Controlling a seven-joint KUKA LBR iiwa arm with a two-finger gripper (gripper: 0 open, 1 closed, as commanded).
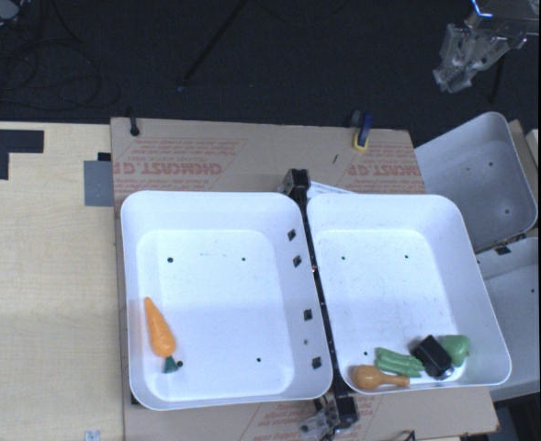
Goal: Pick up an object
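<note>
Grey metal of the gripper [467, 53] hangs at the upper right corner of the camera view, raised high over the dark background beyond the bench and tilted, with its tip toward the lower left. Nothing sits between its tips and it touches nothing; how it is set, spread or pressed together, I cannot tell at this size and blur.

Well below the gripper lies the right bin [477, 265], a shallow white tray. Four things cluster in the corner of it farthest from the tool: a tan gourd-shaped piece [377, 378], a green pod-shaped piece [399, 362] just beside it, a black block [433, 356] leaning against the pod, and a green rounded piece [456, 345] touching the block's other side.

Farther from the gripper, down and to the left, the left bin [128, 246] sits edge to edge with the right one. An orange carrot [159, 329] with a small green top lies near that bin's far wall, well apart from the tool.

Both bins rest on a cardboard sheet [252, 159] printed with red lettering.
</note>
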